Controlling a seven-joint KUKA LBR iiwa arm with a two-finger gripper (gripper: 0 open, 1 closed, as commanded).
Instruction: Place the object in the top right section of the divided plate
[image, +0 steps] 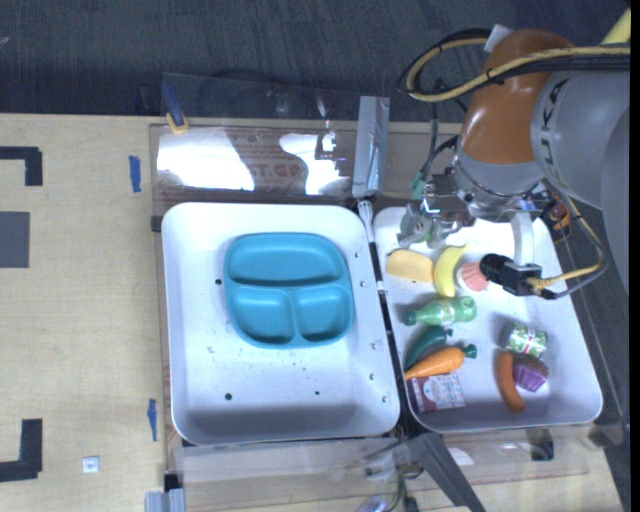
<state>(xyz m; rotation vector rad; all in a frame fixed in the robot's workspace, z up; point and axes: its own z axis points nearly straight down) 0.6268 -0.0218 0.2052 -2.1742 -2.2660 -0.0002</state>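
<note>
While the arm (580, 110) reaches in from the right, we record the gripper (432, 222) over the far left part of the right bin (585, 395), close to the wall that bin shares with its neighbour. We cannot tell whether the claw is released or clenched, and we see nothing grasped in it.

Just below the gripper in the view lie a pale yellow piece (408, 265) and a banana (449, 270), which touch each other. We cannot tell which toy the task means; these two lie nearest the claw. A pink piece (472, 280) sits against the banana's right side.

Further toward the near edge we note a green bottle (440, 313) on its side, a dark green vegetable (428, 345), and a carrot (437, 363) just beside it. A red packet (440, 392) lies partly under the carrot. To the right are a green can (527, 341), a purple piece (530, 375) and an orange sausage (508, 382), grouped closely.

In the left bin (190, 330) the blue divided plate (288, 285) rests near the middle. It shows one large compartment on the far side and two smaller ones on the near side. Every toy listed lies in the right bin, well apart from the plate.
</note>
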